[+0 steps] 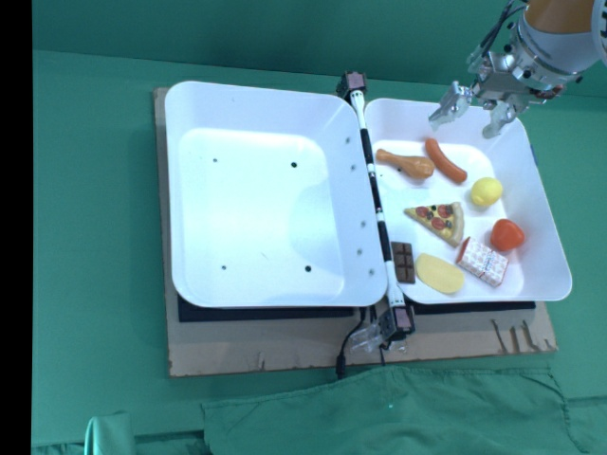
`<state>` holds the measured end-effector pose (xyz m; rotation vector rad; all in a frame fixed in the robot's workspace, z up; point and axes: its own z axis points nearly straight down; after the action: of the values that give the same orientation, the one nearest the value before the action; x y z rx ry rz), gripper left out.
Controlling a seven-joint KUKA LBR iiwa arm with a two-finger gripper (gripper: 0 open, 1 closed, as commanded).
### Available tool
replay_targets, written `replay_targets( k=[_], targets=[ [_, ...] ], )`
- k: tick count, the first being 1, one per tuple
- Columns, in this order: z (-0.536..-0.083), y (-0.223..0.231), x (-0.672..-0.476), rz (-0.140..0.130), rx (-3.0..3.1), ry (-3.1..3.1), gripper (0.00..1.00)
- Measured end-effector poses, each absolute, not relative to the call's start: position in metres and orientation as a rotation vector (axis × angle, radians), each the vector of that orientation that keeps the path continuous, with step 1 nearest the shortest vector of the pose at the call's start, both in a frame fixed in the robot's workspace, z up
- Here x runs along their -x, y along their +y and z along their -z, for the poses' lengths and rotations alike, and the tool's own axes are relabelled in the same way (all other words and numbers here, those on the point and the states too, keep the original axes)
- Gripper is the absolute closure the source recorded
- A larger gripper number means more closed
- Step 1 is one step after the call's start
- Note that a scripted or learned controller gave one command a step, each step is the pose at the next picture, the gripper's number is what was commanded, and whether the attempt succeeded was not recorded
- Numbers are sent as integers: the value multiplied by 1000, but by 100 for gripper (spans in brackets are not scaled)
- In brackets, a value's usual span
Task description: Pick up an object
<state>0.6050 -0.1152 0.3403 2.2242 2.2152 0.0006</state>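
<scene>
Fingers [446, 110] of the gripper [471, 114] are standing apart, gripping nothing, above the far edge of the right bin [545, 245]. Nearest candidates, a sausage [446, 160] and a drumstick [406, 164], are lying just beside each other toward that edge. A descent between them is risking nudging both aside, or the sausage rolling off one fingertip as the jaws close.

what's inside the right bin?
Shallow white right bin holds a toy drumstick, orange-red sausage, yellow lemon, pizza slice, red pepper, brown chocolate bar, pale yellow oval chip and pink-white carton. Nothing stacked; undersides hidden.
</scene>
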Motion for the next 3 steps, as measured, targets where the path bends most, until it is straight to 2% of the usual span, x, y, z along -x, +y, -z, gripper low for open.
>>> replay_targets(
  k=[1, 3],
  targets=[
    [-340, -115, -605, -1, -2224, 2215, 0],
    [-221, -118, -616, 7, -2228, 2219, 0]
  ],
)
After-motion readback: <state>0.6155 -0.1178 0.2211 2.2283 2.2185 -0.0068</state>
